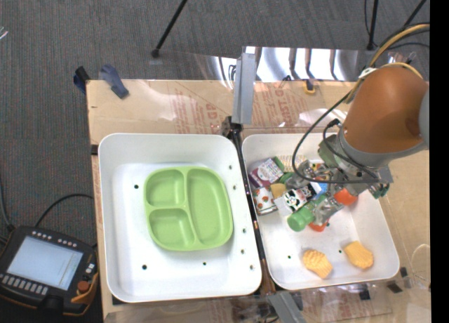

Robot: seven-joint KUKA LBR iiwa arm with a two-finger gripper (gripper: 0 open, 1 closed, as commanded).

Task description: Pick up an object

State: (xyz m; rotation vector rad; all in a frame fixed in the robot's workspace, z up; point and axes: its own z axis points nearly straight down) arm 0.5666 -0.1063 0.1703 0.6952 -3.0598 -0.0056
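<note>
The right bin (382,234) holds a heap of small items in its upper left part. Among them are a purple-and-white pouch (269,169), a small can (264,200), a black-and-white carton (297,199), a green bottle-like piece (298,220) and an orange-red piece (344,196). Two yellow pastry-like pieces (317,262) (358,254) lie apart near the front. My gripper (324,201) hangs low over the heap, right by the carton and the orange-red piece, and the arm's orange band (386,107) hides most of it.
In the left bin (112,174) lies a green divided plate (188,208). A metal post (242,90) stands behind the seam between the bins. A teach pendant (45,265) lies on the floor at lower left. Cables loop around the wrist.
</note>
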